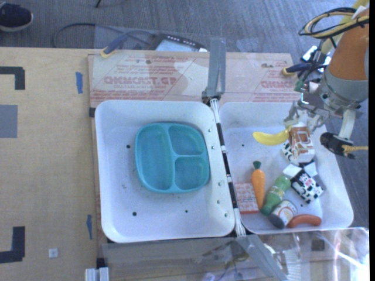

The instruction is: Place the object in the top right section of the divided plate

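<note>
1. Two bins: the blue divided plate (173,157) sits in the left one; a small carton (299,142) stands right of centre.
2. Gripper (304,119) hovers over the carton; grip state unreadable.
3. Best to descend squarely, clear of the banana (269,137).

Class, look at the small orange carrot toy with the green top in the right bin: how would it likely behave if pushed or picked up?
The small orange carrot toy with a green top looks rounded and tapered, so a sideways push would probably roll it. Its smooth, plastic-looking surface suggests it is stiff and light, and may slip. The green bottle lies close beside it, so it might get nudged too.
</note>
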`<state>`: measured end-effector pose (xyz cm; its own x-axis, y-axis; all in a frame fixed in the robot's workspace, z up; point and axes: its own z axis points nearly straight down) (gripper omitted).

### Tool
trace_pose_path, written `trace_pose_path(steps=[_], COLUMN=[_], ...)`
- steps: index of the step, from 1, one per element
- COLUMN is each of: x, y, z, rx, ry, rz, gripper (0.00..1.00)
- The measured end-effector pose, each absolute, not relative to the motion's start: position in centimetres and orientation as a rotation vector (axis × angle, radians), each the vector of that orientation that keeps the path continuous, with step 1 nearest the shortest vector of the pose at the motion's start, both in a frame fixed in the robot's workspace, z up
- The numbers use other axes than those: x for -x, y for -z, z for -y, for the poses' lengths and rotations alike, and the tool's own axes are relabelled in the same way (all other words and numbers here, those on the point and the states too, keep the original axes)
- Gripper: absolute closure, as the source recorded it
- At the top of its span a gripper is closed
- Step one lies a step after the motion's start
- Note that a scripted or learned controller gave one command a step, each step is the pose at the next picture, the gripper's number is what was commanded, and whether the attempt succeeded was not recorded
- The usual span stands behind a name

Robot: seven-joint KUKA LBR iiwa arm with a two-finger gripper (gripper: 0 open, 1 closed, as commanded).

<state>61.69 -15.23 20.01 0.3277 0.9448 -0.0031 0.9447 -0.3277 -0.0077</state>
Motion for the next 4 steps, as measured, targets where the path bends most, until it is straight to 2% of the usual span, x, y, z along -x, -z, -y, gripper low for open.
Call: trace_pose_path(steps=[1, 2, 3, 4], x=[-61.7, -58.5, -58.5, -56.0], y=[-20.6, -18.9, -19.5, -19.5], z=[15.1, 4.7, 4.7, -2.4], rx=[2.551, 2.609, 2.607, 2.572], ry=[-0.019, -0.012, -0.021, -0.014], rz=[1.82, 1.738, 1.735, 1.793], gripper=[1.0, 1.0, 1.0, 1.0])
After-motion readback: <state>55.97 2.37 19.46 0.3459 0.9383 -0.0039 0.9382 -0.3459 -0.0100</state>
